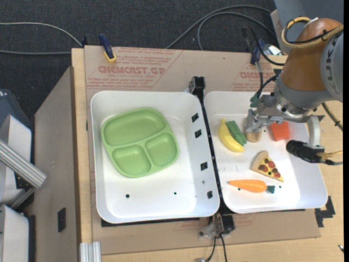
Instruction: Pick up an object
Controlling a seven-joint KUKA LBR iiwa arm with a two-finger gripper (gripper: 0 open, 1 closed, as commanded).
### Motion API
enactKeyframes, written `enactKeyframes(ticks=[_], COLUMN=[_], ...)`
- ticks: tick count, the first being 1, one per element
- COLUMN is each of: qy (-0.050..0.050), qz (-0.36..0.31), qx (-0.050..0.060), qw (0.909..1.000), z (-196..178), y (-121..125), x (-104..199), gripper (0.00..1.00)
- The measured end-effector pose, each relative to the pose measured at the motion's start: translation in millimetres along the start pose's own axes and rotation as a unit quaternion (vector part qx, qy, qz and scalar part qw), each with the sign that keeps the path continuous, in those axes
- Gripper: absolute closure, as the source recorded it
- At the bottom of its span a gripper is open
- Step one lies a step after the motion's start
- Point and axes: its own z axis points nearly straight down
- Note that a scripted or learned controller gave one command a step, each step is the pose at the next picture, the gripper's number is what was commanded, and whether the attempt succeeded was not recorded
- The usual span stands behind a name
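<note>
In the right bin (305, 198) lie a yellow banana (229, 139) with a green piece (236, 132) on it, a pizza slice (266, 166), an orange carrot (249, 185) and an orange-red block (280, 131). My gripper (253, 131) hangs low over the bin's upper middle, just right of the banana and left of the block. A small tan thing (253, 136) sits right at its tips; whether it is gripped is unclear.
The left bin (103, 195) holds a green divided plate (140, 141). A black divider with clips (203, 130) runs between the bins. Cables trail across the dark floor behind the bench.
</note>
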Motion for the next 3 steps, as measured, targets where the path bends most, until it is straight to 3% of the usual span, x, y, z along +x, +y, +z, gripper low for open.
enactKeyframes(ticks=[3], qy=[0.0], qz=[-0.001], qx=[0.0], qw=[1.0], z=[-31.0], y=[62.1], x=[144.5], gripper=[1.0])
